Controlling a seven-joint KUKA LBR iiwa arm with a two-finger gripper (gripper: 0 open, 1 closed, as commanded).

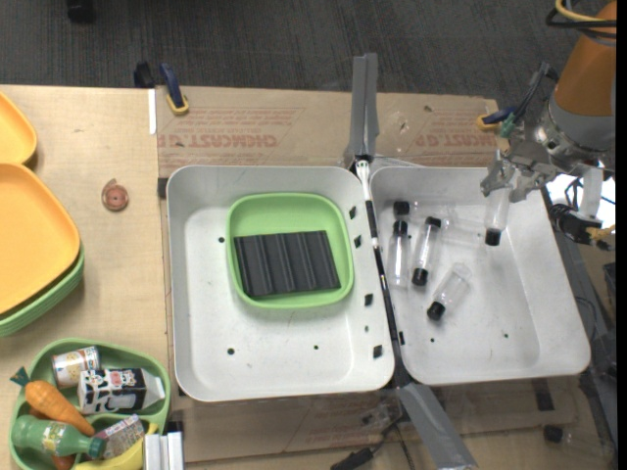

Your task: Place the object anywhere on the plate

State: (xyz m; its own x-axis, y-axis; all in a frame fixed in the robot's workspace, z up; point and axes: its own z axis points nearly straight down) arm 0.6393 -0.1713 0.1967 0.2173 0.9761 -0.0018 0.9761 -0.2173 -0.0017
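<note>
A green plate point(336, 221) lies in the left bin point(201, 302), and a dark grey ribbed slab point(287, 262) rests flat on it. My gripper point(506, 184) hangs over the far right part of the right bin point(534, 326). It is shut on a clear tube with a black cap point(494, 218), which hangs nearly upright below the fingers with the cap end down. Several more clear, black-capped tubes point(424, 251) lie loose on the floor of the right bin, left of the gripper.
A raised divider point(377, 262) separates the two bins. Orange plates point(29, 233) and a green bowl of toy food point(83, 404) sit on the bench at the far left. A cardboard sheet point(255, 135) lies behind the bins.
</note>
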